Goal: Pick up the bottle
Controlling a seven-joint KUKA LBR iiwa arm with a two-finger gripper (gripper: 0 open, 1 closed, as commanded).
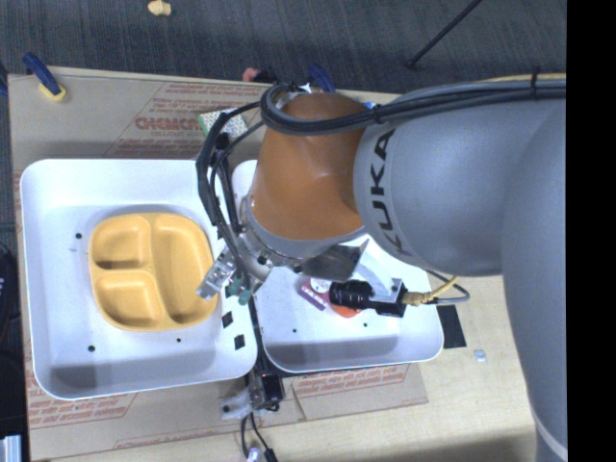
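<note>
Gripper hangs low at the left bin's right side, just beside the yellow divided plate; we cannot tell if it is open or closed. Right bin holds a small purplish object, partly under the wrist, and we cannot tell if this is the bottle. Printed cardboard lies under both bins, with dark carpet beyond.

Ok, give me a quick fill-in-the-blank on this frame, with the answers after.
The yellow plate lies in the bin on the view's ____ side.
The plate is divided into ____ compartments.
The pincer hangs by the plate's ____ edge, as the view shows it.
Missing words: left; three; right.
</note>
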